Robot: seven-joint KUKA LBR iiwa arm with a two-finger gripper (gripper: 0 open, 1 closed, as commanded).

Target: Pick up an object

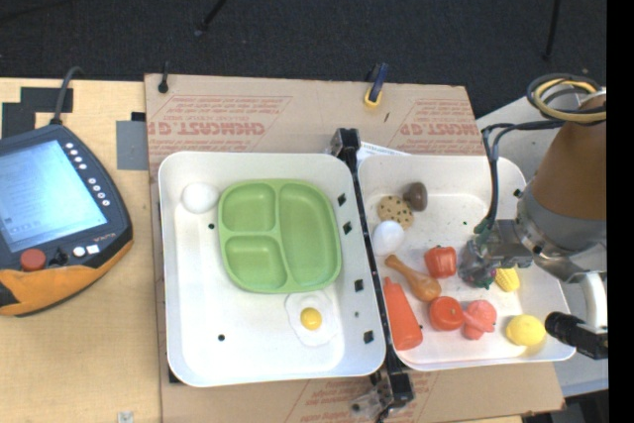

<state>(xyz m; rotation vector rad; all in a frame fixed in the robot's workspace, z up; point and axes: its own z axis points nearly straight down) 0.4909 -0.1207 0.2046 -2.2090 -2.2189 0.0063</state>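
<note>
Pale wood bench, dark floor with cables beyond. Control pendant at bench's left edge. Printed cardboard sheet, lettering inverted, unreadable. Left bin: green tray, fried egg. Right bin: gripper low beside red tomato, grip state indeterminable.

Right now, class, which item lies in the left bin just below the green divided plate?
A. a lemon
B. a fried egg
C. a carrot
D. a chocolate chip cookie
B: the fried egg, white with a yellow yolk, lies in the left bin just below the green divided plate; the carrot, cookie and lemon lie in the right bin.
</note>
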